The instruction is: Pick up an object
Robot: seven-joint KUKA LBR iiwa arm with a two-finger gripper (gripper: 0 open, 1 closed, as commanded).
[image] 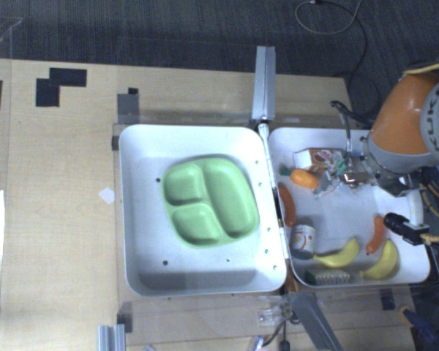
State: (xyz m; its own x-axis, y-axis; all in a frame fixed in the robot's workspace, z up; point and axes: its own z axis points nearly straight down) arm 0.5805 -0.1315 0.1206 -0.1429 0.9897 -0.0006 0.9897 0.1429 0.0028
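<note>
1. Two white bins sit side by side; the left bin [135,196] holds a green divided tray [208,199].
2. The right bin [418,269] serves as landmark: the gripper [336,175] hangs over its far half, just beside an orange carrot-like item [304,178] and a small packet [318,157].
3. Whether the claw is spread or closed cannot be told; the fingers blur, possibly over clutter.
4. Two bananas [336,255] [383,262] lie along the bin's near wall, a small can [302,236] just left of them.
5. A red sausage [287,203] lies against its left wall; another [378,234] lies near its right wall.

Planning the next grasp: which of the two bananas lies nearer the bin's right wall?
The banana in the lower right corner; the other banana lies left of it, by the can.
</note>
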